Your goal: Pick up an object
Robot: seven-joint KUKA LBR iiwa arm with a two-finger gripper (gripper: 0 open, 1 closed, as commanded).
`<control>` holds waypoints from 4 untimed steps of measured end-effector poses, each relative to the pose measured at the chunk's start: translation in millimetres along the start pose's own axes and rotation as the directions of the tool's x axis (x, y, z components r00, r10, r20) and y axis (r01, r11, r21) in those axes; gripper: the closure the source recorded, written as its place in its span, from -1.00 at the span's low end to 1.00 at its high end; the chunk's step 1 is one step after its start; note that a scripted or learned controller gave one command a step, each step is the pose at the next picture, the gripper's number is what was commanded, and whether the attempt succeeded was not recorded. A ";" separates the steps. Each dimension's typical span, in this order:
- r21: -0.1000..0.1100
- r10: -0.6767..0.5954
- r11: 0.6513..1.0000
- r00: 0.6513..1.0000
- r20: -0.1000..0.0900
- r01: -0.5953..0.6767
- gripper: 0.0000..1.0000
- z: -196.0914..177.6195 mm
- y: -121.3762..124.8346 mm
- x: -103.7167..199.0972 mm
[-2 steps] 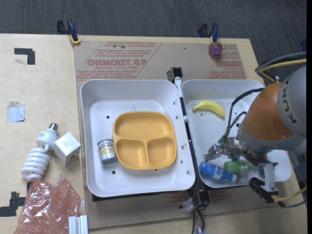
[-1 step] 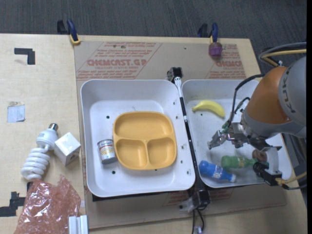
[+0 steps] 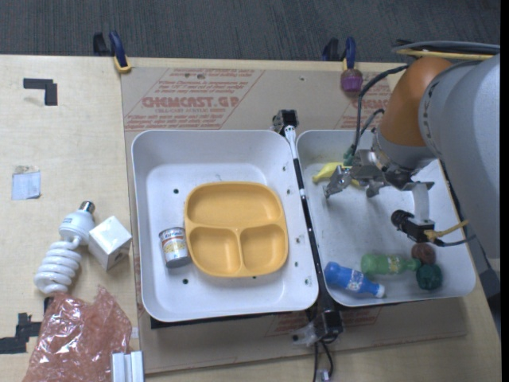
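The gripper [image 3: 340, 180] hangs open, empty, beside the banana [image 3: 326, 171]; we'd pinch its light, stiff middle.

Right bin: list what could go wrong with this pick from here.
1. The end effector sits low in the right bin beside the yellow object, close to the dividing wall; it may clip the wall or nudge the object away.
2. The blue bottle, green bottle and dark green object crowd the bin's near edge, so a try there could push neighbours instead of gripping one.
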State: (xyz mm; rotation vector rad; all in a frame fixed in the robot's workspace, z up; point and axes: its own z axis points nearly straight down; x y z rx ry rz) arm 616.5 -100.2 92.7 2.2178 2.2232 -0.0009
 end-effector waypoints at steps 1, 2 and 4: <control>-0.001 -0.003 1.000 1.000 0.002 0.003 1.00 -10.0 0.4 -0.2; 0.000 -0.002 1.000 1.000 0.002 0.002 -1.00 -10.0 0.3 -0.2; -0.001 0.000 1.000 1.000 0.000 0.000 -1.00 -0.2 42.6 -3.1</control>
